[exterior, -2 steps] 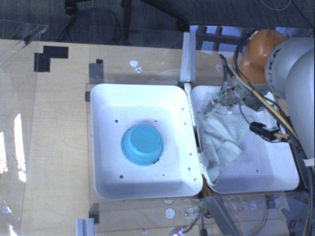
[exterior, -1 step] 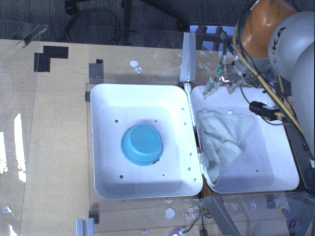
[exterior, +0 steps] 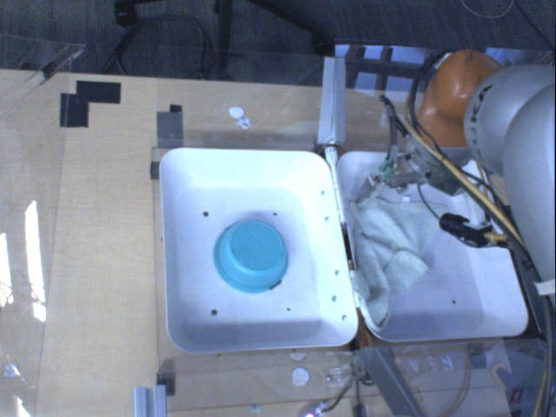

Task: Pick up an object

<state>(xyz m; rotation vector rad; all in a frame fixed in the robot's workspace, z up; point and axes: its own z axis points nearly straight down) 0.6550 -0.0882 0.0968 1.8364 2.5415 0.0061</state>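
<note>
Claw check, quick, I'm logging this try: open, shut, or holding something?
Claw: cannot be told; it sits low at the crumpled white cloth in the right white bin.

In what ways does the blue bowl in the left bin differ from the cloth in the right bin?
The blue bowl is round and rigid-looking, while the cloth is crumpled with no fixed shape. The bowl is bright blue; the cloth is pale, close to white, blending with its bin. The bowl sits alone near the middle of its bin; the cloth lies against the right bin's left wall, with the end effector at its upper end. Both rest in shallow white bins.
</note>
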